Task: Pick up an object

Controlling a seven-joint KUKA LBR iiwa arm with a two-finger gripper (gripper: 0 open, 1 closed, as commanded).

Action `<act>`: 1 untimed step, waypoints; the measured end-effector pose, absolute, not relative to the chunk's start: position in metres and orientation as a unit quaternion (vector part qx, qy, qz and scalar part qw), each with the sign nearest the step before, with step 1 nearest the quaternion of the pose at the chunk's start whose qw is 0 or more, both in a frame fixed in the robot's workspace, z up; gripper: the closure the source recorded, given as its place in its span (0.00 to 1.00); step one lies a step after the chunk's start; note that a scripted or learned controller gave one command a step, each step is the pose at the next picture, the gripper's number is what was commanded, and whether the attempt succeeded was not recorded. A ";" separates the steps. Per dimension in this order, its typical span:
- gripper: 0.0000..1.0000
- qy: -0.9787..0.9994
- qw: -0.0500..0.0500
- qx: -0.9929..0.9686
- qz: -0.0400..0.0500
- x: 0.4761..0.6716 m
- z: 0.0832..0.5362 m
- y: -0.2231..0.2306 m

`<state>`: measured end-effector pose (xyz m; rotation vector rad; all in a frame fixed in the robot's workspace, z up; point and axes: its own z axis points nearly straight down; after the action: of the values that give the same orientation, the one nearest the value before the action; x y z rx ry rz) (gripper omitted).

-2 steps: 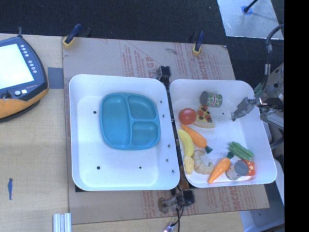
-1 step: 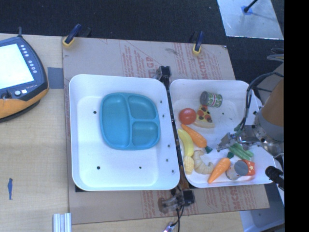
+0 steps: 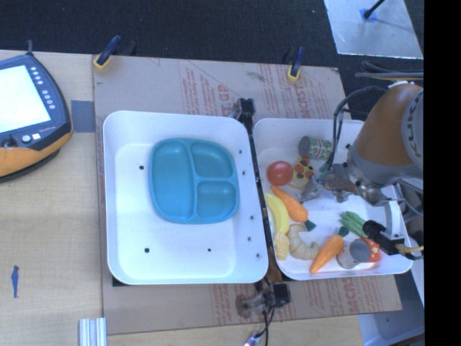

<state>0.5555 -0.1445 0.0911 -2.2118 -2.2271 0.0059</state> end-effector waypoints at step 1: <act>0.00 -0.708 0.001 -0.706 0.001 0.612 0.092 -0.160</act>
<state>0.6122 -0.1600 0.0921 -2.2158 -2.2240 0.0021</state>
